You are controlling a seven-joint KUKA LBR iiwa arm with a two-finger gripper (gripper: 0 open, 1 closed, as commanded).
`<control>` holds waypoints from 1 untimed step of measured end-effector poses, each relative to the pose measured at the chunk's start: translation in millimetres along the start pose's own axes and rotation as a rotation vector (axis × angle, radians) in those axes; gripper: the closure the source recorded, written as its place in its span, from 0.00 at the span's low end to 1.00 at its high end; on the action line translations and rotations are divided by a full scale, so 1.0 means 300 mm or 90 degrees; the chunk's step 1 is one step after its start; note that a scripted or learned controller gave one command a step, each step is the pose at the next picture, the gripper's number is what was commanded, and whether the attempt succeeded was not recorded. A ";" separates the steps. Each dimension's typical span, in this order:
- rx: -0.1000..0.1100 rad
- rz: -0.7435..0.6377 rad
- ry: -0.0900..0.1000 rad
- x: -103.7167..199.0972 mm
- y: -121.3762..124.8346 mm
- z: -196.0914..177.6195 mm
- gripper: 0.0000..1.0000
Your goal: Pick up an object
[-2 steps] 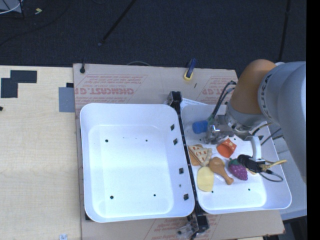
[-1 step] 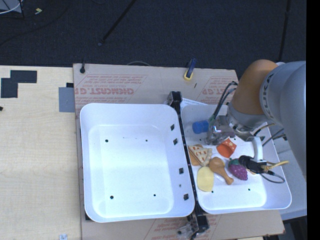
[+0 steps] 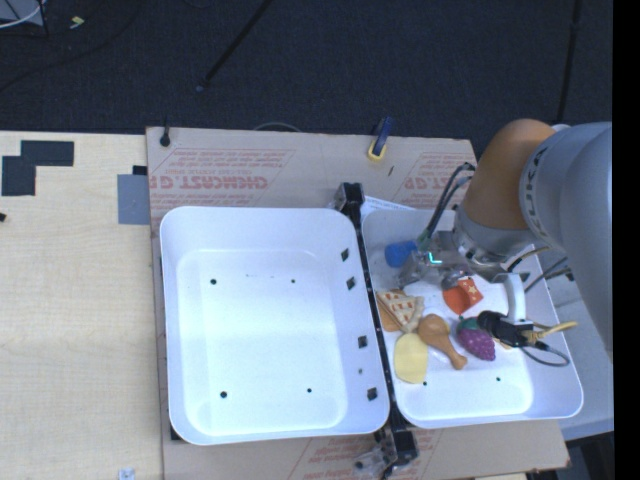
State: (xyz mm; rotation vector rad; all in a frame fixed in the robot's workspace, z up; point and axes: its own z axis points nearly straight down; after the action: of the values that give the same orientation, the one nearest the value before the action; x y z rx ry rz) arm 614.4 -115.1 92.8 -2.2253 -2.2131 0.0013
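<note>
Rightward, the claw (image 3: 440, 260) hangs over a bin (image 3: 480, 398) on cardboard (image 3: 250, 173).

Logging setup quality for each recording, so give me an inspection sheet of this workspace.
Surface: left bin and right bin side by side on printed cardboard.
Job's things: clustered in the right bin are blue piece, orange block, waffle, drumstick, yellow piece, purple grapes.
Clutter: nothing seen.
Grippers: end effector above the right bin, between blue piece and orange block; grip state unclear.
Cables: loose cables on the floor, top left.
Surroundings: dark floor; blue-yellow clamp at the cardboard's far edge.
</note>
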 end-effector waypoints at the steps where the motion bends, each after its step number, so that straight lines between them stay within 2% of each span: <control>1: -0.003 -0.003 -0.002 0.083 -0.064 0.013 0.00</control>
State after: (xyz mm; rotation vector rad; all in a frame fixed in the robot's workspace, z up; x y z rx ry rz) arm 595.3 -90.1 89.0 -2.2241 -2.2216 -0.0014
